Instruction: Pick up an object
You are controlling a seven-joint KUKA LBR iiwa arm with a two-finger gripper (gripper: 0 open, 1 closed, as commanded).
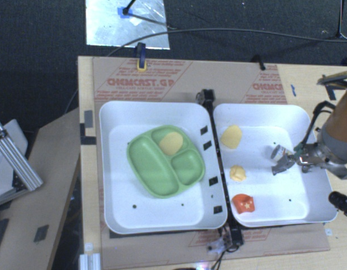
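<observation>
In the right bin [297,122] lie a pale yellow lump [231,136] near the far left, a smaller yellow piece [238,174] below it, and a red object [243,203] near the front left corner. My gripper [278,161] reaches in from the right and hovers over the bin's middle, right of the small yellow piece. Its fingers spread apart with nothing between them. In the left bin [114,151] a green divided plate [162,162] carries a yellow item [171,143] in its top compartment.
The arm's wrist and cables [330,145] cover the right bin's right side. A black divider with clips [215,151] runs between the bins. A blue clamp [140,55] stands at the bench's back edge.
</observation>
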